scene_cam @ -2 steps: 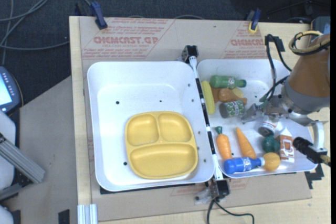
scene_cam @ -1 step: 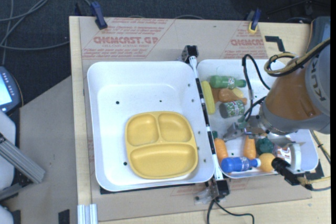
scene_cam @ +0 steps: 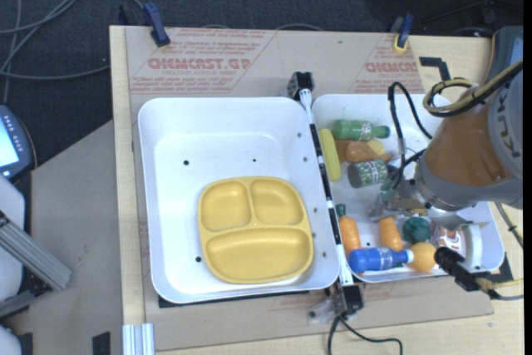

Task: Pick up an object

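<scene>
The robot's gripper, its opening impossible to judge, hangs low among toy food in the right bin, the yellow tray at nine o'clock.

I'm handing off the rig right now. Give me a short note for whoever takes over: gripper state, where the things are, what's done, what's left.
Gripper: down in the right bin, among the objects; whether its fingers are open or shut cannot be told from this view.
Right bin: green bottle, yellow banana, orange bottle, dark jar, carrot, blue bottle and other small items near the arm.
Left bin: yellow divided plate.
Done: arm has reached the pile.
Left: no object is visibly held or lifted; the pick is yet to be confirmed.
</scene>
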You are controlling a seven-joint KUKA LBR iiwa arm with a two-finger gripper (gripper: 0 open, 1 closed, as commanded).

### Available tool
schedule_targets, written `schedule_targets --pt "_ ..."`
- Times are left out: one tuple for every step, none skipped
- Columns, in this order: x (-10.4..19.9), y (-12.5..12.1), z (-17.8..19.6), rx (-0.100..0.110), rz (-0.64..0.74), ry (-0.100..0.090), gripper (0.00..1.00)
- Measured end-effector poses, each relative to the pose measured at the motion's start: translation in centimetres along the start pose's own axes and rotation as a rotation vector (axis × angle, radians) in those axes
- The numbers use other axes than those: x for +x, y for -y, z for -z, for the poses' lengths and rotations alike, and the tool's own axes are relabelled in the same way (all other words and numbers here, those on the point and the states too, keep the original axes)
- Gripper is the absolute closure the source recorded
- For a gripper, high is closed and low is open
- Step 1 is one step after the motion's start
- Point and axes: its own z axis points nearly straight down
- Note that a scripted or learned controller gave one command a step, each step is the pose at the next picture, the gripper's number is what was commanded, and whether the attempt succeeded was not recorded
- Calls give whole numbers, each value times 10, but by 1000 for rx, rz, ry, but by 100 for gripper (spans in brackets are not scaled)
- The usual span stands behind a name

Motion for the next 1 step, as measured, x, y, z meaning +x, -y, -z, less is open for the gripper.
schedule_targets --pt "90 -64 96 -11 12 -2 100"
